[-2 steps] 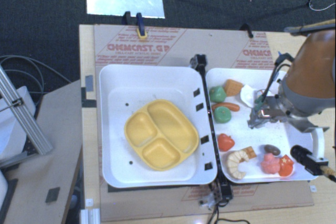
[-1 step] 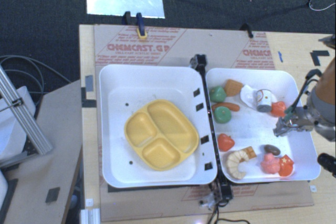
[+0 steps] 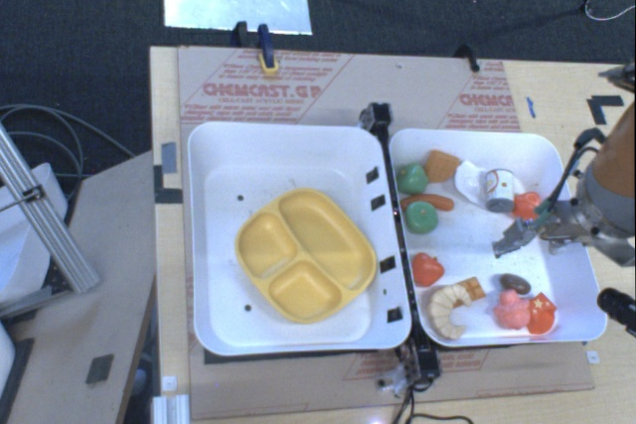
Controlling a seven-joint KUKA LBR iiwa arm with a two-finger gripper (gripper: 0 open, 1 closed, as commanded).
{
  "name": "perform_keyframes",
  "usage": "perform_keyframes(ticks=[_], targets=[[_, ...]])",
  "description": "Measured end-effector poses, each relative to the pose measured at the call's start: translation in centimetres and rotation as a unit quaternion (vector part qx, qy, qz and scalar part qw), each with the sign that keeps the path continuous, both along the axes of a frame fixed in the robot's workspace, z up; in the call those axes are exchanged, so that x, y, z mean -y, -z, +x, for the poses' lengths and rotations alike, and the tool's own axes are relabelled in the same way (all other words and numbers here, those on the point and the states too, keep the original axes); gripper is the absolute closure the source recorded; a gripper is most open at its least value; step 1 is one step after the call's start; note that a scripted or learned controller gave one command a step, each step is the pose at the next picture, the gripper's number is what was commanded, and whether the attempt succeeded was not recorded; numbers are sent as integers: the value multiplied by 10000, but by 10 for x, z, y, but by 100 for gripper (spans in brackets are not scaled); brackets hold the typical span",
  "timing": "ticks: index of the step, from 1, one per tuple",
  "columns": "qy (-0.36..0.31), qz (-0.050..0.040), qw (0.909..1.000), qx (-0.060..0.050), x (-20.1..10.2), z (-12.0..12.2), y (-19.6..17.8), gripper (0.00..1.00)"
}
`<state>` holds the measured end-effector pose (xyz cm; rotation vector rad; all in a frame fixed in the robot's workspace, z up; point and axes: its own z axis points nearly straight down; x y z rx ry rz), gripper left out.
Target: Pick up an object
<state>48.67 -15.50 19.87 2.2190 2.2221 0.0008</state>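
- The gripper (image 3: 517,238) hangs low inside the right bin (image 3: 477,142); nothing sits between its fingers, and whether they are spread or closed I cannot tell.
- Step in hand, by my judgement: approach, no grasp yet.
- Nearest candidates: a dark brown piece (image 3: 513,283) just below the tool, a pink piece (image 3: 511,309) beyond it.
- The next move calls for centring over one piece, then descending.

Grey arm (image 3: 608,176), orange band above the wrist, dark metal fingers (image 3: 516,238), thin black cable

Plastic bins on a paper-masked sheet

Both white bins (image 3: 214,243) looked smooth, glossy plastic; the yellow divided tray (image 3: 304,255) was matt plastic, the sheet (image 3: 328,84) beneath wore printed brown paper, and the floor (image 3: 79,15) looked like rough dark carpet.
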Motion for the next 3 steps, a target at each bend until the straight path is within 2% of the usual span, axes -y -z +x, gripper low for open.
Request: perform_keyframes(ticks=[1,2,3], targets=[[-25,-14,10000,22,23,80,91,0],[-22,-15,10000,27,52,145,114,0],[-38,-6,10000,21,51,144,102,100]])
